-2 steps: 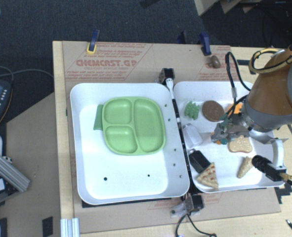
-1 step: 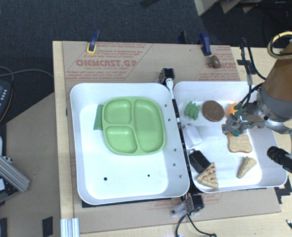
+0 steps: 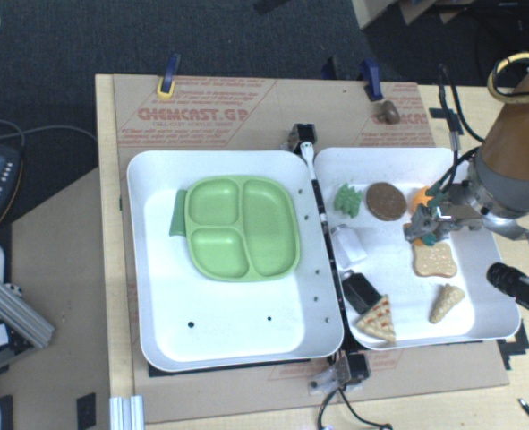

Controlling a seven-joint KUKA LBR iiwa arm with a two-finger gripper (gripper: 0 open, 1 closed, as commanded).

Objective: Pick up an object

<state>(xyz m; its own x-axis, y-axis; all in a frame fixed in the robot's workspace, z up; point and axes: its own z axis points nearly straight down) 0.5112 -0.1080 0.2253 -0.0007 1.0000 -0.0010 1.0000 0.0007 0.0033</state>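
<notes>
Hovering low in the right bin (image 3: 398,164), my end effector (image 3: 430,225) sits just above the toast-shaped piece (image 3: 435,259), which lies on its near side; I cannot tell from this angle how it is set. Going left to right: the left bin (image 3: 157,267) holds a green divided tray (image 3: 243,227). The right bin holds a green broccoli piece (image 3: 347,199), a pizza slice (image 3: 377,319), a brown round patty (image 3: 387,201) and a tan cone-shaped piece (image 3: 446,303).
</notes>
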